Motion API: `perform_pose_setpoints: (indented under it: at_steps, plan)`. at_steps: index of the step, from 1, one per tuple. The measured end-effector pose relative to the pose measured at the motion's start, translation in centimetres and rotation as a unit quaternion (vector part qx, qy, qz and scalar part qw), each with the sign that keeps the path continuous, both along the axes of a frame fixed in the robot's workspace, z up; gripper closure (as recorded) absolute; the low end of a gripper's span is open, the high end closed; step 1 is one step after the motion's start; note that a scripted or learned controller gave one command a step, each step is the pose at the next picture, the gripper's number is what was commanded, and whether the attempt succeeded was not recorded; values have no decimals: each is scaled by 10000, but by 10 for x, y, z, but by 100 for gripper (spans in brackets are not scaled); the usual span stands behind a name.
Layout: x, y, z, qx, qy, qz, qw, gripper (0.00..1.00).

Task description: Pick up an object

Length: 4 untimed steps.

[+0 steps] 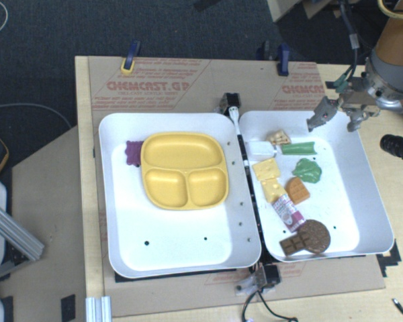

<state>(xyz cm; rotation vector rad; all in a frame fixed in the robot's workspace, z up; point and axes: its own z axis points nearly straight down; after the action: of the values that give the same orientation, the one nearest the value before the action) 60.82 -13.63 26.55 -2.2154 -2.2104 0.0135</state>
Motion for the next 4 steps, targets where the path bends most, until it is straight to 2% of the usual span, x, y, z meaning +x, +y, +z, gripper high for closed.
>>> perform_pose_setpoints:
  at_steps: [1, 3, 4]
  plan:
    - [2, 0, 8, -10, -68, 12, 10000, 0]
    - [16, -6, -100, -5, -42, 13, 10000, 0]
    - [12, -3, -163, -4, -43, 10, 10000, 0]
